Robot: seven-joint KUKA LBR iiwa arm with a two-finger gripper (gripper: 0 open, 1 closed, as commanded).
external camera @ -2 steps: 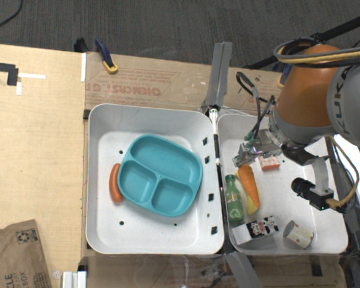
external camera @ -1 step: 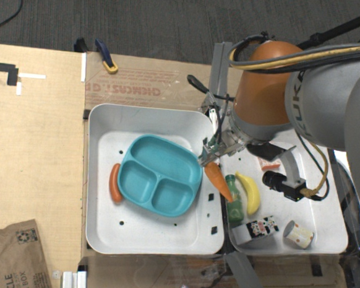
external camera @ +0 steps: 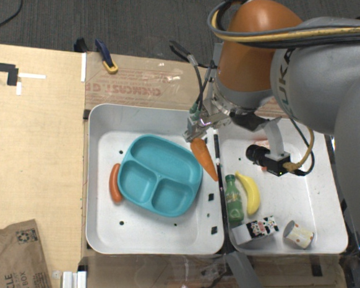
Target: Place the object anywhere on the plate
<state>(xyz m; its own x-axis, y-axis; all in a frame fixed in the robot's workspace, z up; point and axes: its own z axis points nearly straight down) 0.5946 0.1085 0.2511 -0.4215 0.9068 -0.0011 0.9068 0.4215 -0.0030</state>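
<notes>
At the far left of the frame lies the pale wooden counter [external camera: 24,153], with a piece of brown cardboard [external camera: 10,254] on it in the lower left corner. A little to the right, in the left white shallow bin [external camera: 96,227], a small orange-red sausage-shaped toy [external camera: 115,183] lies just beside the left edge of the teal plastic plate with three compartments [external camera: 160,176]. The plate sits near the middle of this bin, slightly turned.

At the upper right edge of the plate is the orange toy carrot [external camera: 203,158]. Its thick end is up at the gripper [external camera: 196,133] and its tip points down to the right, over the divider between the two bins. The jaws seem to be clamped on the top of the carrot. The carrot is beside the plate rim, not in a compartment.

In the right white bin [external camera: 321,244] stand a green plastic bottle [external camera: 234,200] and a yellow banana [external camera: 249,192], touching. Lower right are a black-and-white small carton [external camera: 261,227] and a pale tilted cup [external camera: 299,235]. The grey arm with the orange band [external camera: 256,41] fills the upper right.
</notes>
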